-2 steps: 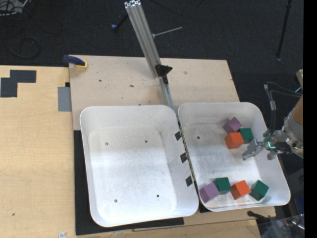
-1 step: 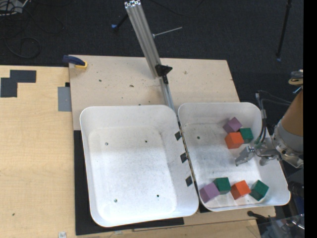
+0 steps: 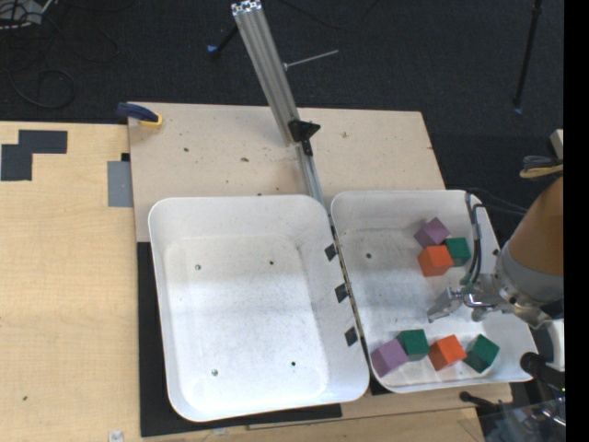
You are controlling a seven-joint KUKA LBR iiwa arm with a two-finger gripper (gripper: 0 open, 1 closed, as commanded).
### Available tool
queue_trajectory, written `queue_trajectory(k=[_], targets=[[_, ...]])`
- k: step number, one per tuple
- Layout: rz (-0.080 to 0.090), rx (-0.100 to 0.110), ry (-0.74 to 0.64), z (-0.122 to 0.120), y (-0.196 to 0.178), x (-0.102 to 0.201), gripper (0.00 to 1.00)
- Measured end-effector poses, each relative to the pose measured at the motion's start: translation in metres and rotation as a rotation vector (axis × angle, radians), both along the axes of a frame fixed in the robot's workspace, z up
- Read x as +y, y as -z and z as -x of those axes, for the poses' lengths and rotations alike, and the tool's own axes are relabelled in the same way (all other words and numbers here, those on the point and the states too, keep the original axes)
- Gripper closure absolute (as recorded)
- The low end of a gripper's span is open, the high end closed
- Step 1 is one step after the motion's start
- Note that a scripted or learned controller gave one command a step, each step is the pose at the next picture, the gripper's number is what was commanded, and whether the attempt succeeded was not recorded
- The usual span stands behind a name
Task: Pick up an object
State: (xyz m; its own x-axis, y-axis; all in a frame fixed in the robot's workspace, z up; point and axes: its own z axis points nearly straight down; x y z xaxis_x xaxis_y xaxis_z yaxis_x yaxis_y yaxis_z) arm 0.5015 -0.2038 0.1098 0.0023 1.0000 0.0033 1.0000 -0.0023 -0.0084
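Note:
The right bin (image 3: 386,212) holds several small cubes. A purple cube (image 3: 431,232), a green cube (image 3: 458,250) and an orange cube (image 3: 435,261) cluster near its far right side. Along its near wall lie a purple cube (image 3: 389,355), a green cube (image 3: 413,343), an orange cube (image 3: 448,351) and another green cube (image 3: 481,353). My gripper (image 3: 445,306) hangs low over the bin floor between the two clusters, just below the upper orange cube and above the near row. Nothing shows in its grasp.
The left bin (image 3: 184,219) sits beside the right one, with black clips (image 3: 339,292) along the shared wall. A slanted aluminium post (image 3: 271,72) rises behind the bins. The arm (image 3: 534,247) covers the right bin's right edge.

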Motion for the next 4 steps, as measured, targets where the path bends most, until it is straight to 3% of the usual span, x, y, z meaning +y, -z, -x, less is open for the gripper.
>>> queue_trajectory(k=[1,2,4], targets=[[0.001,-0.005,0.002,0.000,0.018,0.000,0.00],[0.000,-0.005,0.008,0.000,0.008,0.000,1.00],[0.005,-0.012,-0.004,0.006,-0.103,0.000,1.00]])
